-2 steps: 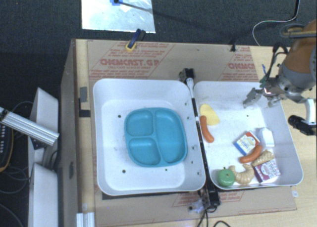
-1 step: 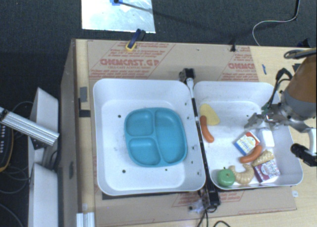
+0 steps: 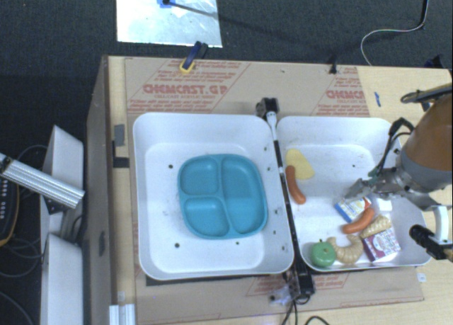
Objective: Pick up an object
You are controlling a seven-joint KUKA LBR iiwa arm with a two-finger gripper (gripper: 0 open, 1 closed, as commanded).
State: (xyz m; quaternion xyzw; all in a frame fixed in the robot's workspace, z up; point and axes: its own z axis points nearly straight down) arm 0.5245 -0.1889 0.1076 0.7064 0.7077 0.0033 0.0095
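From my seat, the left bin [image 3: 152, 175] is a shallow white plastic tub with rounded corners, and in it lies one smooth blue plate [image 3: 222, 196], a rounded rectangle moulded into four compartments. Both bins rest on a brown cardboard sheet [image 3: 233, 83] printed with red lettering.

Past the central divider, the right bin [image 3: 333, 136] holds the pickable objects. I count seven: a pale yellow flat piece [image 3: 301, 164] near the divider, with an orange-red sausage [image 3: 294, 184] just beside it and lower; a green apple [image 3: 323, 254] at the bin's near edge; a tan knobbly piece [image 3: 350, 251] touching the apple's right side; a second orange sausage [image 3: 359, 220] lying aslant; a small blue-and-white packet [image 3: 349, 208] partly under it; and a maroon-and-white packet [image 3: 381, 246] toward the right corner. The tan piece's outline blurs into the packet next to it, so I cannot tell its true shape.

The gripper [image 3: 359, 190] reaches in from the right, its metal tip low over the blue-and-white packet. I cannot tell whether it touches anything, or how its tip is set. The arm's orange band [image 3: 432, 143] is cut off at the frame's edge.
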